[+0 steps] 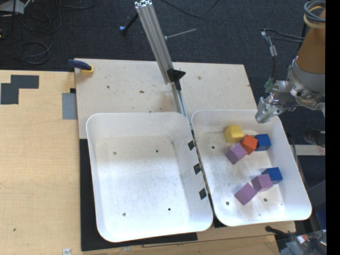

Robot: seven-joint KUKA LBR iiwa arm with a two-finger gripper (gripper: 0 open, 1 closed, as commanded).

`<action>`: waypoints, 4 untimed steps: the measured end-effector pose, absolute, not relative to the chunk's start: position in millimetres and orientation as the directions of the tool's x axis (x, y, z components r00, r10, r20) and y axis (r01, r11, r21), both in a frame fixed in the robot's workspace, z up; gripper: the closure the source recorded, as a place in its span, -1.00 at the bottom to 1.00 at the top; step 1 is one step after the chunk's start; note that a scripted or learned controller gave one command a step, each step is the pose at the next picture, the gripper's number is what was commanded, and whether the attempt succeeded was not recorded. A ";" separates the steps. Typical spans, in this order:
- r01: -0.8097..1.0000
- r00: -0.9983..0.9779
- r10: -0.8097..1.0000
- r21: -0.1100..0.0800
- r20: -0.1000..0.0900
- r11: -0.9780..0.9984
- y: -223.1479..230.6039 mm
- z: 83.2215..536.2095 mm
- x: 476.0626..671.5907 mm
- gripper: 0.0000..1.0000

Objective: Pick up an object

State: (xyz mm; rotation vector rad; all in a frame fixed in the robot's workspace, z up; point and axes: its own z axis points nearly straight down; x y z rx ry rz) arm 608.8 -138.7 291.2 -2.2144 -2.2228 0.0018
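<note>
Left bin (101, 142): it lies in the lower left-centre of the frame and holds no blocks.
Right bin (297, 195): it lies in the lower right and holds all the blocks, in two groups.
Upper group: a purple block (236, 153), a yellow block (233, 133), an orange block (249, 143) and a blue block (262, 142); they touch or nearly touch each other.
Lower group: a purple block at the bottom (245, 193), a second purple one (262, 182) and a blue one (272, 175); they make a row that rises to the right.
Gripper (264, 114): it hangs over the upper right rim of the right bin, at the right of the frame; nothing is between its tips, and I cannot tell how wide it stands.
Key relation: the upper group lies down and left of the gripper and is nearest; in my judgement the blue block is the closest target.
Axis: the blocks are nearly cubes, so no long axis counts; the blue block sits square to the frame, the purple one beside it is turned.
Risk: the neighbours are tight, so a grasp can push them.
</note>
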 end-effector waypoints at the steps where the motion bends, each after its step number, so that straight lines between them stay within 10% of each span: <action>1: 1.000 -0.004 1.000 -0.005 0.003 0.004 -92.4 272.7 605.4 1.00; 4: 1.000 -0.004 1.000 -0.007 0.002 0.005 63.0 242.0 571.5 1.00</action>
